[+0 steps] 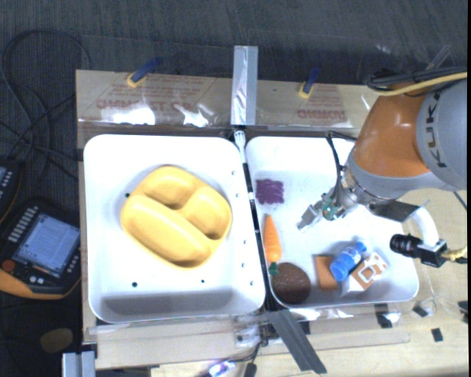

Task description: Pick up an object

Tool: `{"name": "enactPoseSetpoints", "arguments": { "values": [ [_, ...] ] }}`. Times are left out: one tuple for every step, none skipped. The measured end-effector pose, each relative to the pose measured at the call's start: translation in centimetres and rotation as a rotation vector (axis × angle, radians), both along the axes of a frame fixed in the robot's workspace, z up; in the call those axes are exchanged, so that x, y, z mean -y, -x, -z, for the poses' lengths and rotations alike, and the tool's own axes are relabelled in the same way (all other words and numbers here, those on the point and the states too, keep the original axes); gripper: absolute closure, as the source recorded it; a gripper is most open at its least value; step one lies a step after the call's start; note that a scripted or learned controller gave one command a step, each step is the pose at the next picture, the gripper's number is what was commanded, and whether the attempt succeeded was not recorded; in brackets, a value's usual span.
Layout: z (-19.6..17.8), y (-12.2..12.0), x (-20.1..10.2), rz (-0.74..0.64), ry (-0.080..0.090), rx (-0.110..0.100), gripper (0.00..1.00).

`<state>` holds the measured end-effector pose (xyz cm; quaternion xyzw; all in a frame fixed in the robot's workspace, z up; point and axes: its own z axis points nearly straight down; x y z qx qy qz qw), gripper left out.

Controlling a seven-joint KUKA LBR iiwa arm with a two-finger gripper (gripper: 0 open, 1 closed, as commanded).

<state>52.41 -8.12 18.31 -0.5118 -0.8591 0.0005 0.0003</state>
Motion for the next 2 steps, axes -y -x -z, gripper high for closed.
{"name": "enactPoseSetpoints", "arguments": {
  "values": [
    [0.0,0.0,0.0,0.0,0.0,0.0,0.0],
    [5.0,4.1,7.7,0.026,0.001,-0.001,0.0]
  ]
}}
